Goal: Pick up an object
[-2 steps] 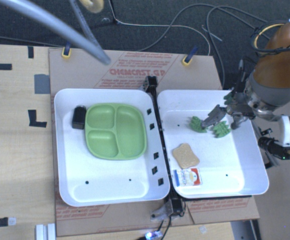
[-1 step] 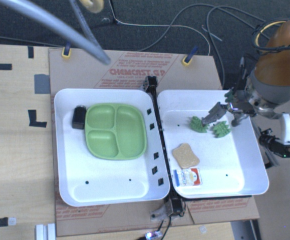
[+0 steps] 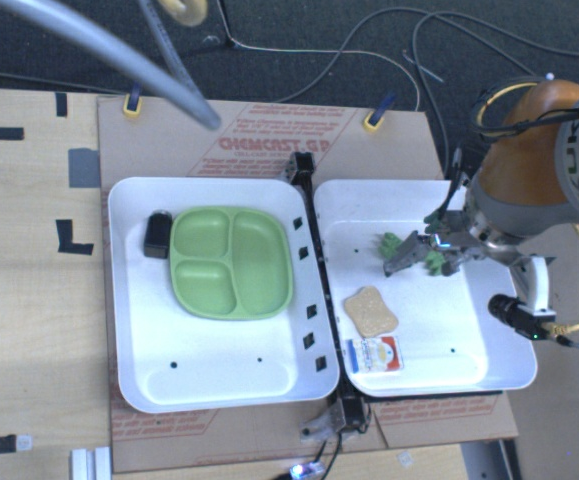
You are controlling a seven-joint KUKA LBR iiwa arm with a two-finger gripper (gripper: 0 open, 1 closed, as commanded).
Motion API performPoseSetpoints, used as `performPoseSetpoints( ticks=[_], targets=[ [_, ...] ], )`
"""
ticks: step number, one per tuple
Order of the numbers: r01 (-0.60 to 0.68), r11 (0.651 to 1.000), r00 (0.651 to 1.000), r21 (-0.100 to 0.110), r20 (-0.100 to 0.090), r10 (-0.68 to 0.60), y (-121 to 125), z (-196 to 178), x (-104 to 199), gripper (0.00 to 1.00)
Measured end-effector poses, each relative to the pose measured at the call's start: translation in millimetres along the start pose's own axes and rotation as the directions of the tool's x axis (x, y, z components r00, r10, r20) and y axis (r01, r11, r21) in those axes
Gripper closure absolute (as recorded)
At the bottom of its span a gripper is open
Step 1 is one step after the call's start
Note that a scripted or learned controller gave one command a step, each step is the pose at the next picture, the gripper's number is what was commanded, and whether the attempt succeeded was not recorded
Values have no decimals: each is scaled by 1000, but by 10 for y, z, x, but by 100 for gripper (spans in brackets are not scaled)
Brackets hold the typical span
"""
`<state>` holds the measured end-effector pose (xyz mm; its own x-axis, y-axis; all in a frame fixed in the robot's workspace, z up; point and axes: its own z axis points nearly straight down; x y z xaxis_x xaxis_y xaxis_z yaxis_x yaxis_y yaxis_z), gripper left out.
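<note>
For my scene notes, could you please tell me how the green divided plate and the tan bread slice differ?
The green divided plate lies in the left bin; the tan bread slice lies in the right bin. The plate is far larger than the slice. The plate is light green with three moulded compartments; the slice is speckled tan with no divisions. The slice is nearer the tool. Both lie flat.

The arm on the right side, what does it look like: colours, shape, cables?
The arm is a thick, rounded body, grey with a wide orange band above the wrist. A thin yellowish cable loops over its top, and dark cables run beside it. Its hand is made of dark grey metal parts and narrows to slim fingers. A black cylinder-shaped part sticks out below the wrist.
</note>
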<state>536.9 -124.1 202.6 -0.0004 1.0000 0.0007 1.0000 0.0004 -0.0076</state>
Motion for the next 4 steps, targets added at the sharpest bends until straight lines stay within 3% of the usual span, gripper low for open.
performPoseSetpoints(
  ticks=[1,2,3,4],
  targets=[
    [0,1000,1000,-1,0,0,-98,519,50,0],
    [1,1000,1000,-1,0,-1,-40,982,57,0],
    [2,1000,1000,-3,0,-2,-36,859,65,100],
    [1,1000,1000,-9,1,-1,-53,426,123,100]
  ],
)
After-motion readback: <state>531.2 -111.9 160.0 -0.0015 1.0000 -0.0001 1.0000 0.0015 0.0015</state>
